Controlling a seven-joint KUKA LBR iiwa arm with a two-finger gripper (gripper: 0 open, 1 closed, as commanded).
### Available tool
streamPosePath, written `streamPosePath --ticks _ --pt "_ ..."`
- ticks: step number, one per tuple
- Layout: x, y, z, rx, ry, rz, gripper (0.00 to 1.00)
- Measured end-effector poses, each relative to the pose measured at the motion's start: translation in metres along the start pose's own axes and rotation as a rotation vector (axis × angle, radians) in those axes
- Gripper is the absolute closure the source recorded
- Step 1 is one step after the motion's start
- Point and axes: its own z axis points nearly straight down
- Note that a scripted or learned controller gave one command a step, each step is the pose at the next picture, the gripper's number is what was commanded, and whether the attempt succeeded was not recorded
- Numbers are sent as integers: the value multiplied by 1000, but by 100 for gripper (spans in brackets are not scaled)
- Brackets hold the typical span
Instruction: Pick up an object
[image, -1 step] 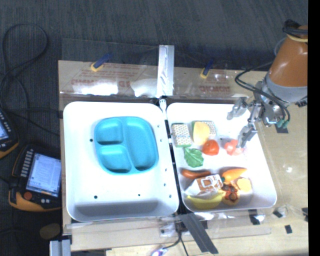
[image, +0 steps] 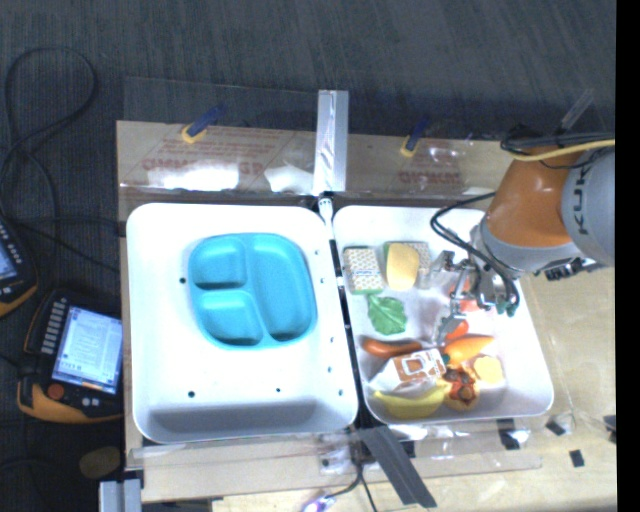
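Note:
The right bin (image: 530, 340) holds several toy foods. A yellow cheese block (image: 403, 265) and a waffle-patterned piece (image: 361, 266) lie at its back. Just in front of them lies a green leaf (image: 388, 314), then a brown sausage (image: 388, 347). An orange carrot (image: 468, 345), a small carton (image: 418, 368), a banana (image: 410, 403), a red berry (image: 461, 387) and a yellow-orange piece (image: 488, 369) crowd the front. My gripper (image: 458, 305) hangs low in the bin's right half, right above the carrot's back end and to the right of the cheese.
In the left bin (image: 160, 400) sits a blue divided plate (image: 250, 288). The arm's orange band (image: 535, 205) rises over the right bin's back right corner. A divider wall (image: 338, 300) separates the bins. Handheld devices (image: 75, 350) lie on the floor at left.

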Motion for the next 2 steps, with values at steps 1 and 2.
streamPosePath --ticks 1,2 --pt "-12 55 -37 2 1 436 0" --pt "2 23 -23 3 1 296 0"
